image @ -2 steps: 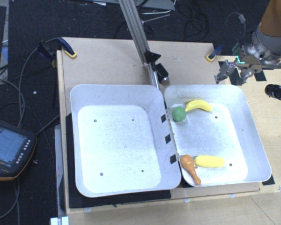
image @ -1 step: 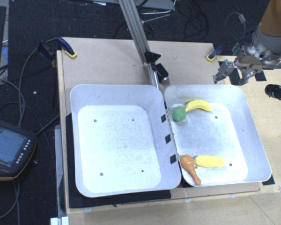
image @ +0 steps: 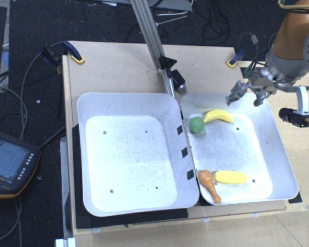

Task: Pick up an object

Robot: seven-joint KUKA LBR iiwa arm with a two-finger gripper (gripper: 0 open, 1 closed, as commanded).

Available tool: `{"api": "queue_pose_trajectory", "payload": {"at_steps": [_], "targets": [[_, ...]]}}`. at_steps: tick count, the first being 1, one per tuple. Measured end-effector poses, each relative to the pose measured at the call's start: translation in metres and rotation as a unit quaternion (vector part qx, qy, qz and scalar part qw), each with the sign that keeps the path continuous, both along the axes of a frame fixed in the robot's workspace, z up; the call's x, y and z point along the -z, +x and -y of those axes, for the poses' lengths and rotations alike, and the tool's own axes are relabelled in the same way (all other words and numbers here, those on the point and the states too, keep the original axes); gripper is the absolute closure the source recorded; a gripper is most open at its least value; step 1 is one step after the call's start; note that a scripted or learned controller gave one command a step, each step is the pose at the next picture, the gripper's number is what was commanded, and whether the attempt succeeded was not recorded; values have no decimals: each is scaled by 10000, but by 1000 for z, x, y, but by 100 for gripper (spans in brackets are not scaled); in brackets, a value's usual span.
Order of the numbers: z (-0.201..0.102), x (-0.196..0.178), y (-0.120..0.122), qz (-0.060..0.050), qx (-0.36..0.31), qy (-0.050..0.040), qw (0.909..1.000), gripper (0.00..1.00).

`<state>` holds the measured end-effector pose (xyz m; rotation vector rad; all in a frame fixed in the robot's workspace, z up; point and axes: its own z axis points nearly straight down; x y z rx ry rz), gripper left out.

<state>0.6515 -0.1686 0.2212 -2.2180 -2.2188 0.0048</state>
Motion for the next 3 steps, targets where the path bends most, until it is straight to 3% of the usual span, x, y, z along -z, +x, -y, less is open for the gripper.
{"api": "queue_pose_trajectory", "payload": {"at_steps": [2, 3], "targets": [[7, 94, -5, 7, 0, -1, 10000, 0], [8, 81, -3, 33, -1, -6, 10000, 100]]}}
